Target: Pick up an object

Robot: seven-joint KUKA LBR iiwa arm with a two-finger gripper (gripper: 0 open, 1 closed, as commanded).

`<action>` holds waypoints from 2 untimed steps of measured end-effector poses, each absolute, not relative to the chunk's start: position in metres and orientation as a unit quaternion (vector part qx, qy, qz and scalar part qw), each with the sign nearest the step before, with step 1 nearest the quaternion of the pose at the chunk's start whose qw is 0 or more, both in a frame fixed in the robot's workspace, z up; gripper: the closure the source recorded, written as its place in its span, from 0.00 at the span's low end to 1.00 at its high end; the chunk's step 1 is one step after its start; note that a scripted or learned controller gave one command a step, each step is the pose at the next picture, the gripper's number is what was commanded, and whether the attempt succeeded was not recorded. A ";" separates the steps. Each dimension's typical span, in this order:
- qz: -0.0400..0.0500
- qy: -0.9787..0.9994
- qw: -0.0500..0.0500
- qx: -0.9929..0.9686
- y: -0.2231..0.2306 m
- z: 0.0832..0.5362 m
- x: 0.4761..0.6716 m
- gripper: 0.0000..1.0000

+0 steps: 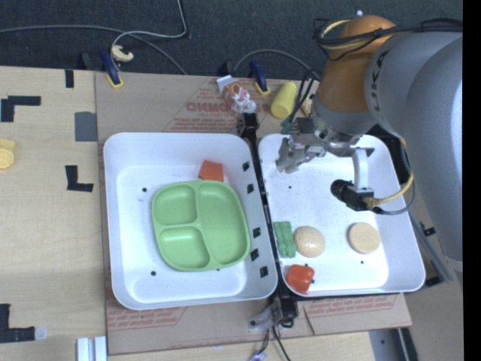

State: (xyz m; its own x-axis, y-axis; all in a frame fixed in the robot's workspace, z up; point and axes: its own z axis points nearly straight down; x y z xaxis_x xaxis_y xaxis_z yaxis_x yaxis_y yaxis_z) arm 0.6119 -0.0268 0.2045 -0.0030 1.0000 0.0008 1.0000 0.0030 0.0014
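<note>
The end effector hangs over the far left part of the right bin, close to that bin's left wall, above bare white floor. Nothing is seen in its grasp, and from this slanted view I cannot tell whether it is open or closed, nor whether it touches the bin's floor. The things it could pick lie along the right bin's near side, well apart from it: a small green block against the left wall, a pale round bread roll just beside the block, a flat tan disc further toward the bin's right side, and a red-orange piece in the near left corner. A yellow cylinder lies on the worktop just beyond the right bin's far rim. On the other side of the right bin's left wall, the left bin holds a green divided plate with an orange block at its far edge.
</note>
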 end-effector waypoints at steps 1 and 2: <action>0.000 0.708 0.000 0.706 -0.028 0.204 0.611 0.00; -0.001 0.707 0.000 0.707 -0.060 0.184 0.571 0.00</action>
